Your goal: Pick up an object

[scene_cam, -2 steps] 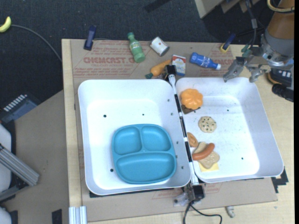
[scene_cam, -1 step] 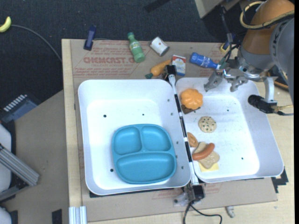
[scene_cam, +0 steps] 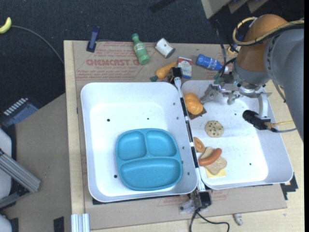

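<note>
While my gripper [scene_cam: 227, 92] hangs over the far end of the right bin [scene_cam: 256, 178], I cannot tell how its fingers stand. Nothing shows between them. A cookie [scene_cam: 214, 128] lies mid-bin, apart from the gripper. An orange toy [scene_cam: 193, 103] sits against the left wall, and a sausage [scene_cam: 211, 157] lies nearer me. A blue tray [scene_cam: 148, 158] rests in the left bin [scene_cam: 96, 129].

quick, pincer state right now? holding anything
pincer: over the far end of the right bin; open or closed cannot be told, and nothing is seen held in it.
</note>
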Controlling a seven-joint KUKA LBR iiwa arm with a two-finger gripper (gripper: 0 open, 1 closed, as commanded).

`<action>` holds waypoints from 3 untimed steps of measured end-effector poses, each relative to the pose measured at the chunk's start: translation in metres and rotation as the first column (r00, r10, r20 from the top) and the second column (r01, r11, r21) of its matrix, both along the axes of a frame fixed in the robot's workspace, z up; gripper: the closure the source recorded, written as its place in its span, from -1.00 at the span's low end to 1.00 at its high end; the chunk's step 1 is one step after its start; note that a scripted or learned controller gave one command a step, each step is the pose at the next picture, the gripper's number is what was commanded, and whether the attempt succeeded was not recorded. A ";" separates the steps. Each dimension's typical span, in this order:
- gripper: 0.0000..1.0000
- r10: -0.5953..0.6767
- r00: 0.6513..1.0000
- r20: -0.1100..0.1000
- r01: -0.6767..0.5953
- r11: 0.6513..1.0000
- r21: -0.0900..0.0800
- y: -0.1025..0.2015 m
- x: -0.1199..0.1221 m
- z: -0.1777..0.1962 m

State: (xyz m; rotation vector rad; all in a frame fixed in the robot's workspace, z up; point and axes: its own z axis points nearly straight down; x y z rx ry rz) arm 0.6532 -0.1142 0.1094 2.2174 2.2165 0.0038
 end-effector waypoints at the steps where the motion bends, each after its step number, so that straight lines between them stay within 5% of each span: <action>1: -1.00 0.000 1.000 -0.008 0.000 1.000 0.003 -0.003 -0.035 -0.025; 2: -1.00 0.000 1.000 -0.008 0.000 1.000 0.004 0.010 -0.072 -0.025; 3: -1.00 0.001 1.000 -0.009 -0.001 1.000 0.003 0.017 -0.036 -0.025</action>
